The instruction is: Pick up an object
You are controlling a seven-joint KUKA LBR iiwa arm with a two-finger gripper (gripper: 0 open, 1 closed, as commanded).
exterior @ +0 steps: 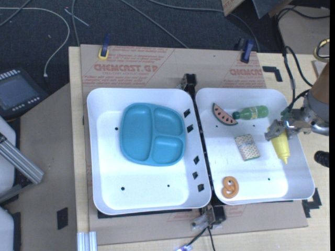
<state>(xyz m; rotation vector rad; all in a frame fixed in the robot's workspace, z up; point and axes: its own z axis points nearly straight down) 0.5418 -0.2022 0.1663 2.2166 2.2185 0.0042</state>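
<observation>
The two-finger gripper (280,131), fingers spread, hovers over the yellow plastic squeeze bottle (282,147) lying near the right white bin's (298,190) outer edge, which could roll off the closing fingers.

The desk (78,140) is covered by a brown cardboard sheet (157,67) with red printing, held at the far edge by two blue clamps (104,50), and directly on it two shallow white bins, left bin (104,182) and right bin (298,184), touch side by side.
</observation>
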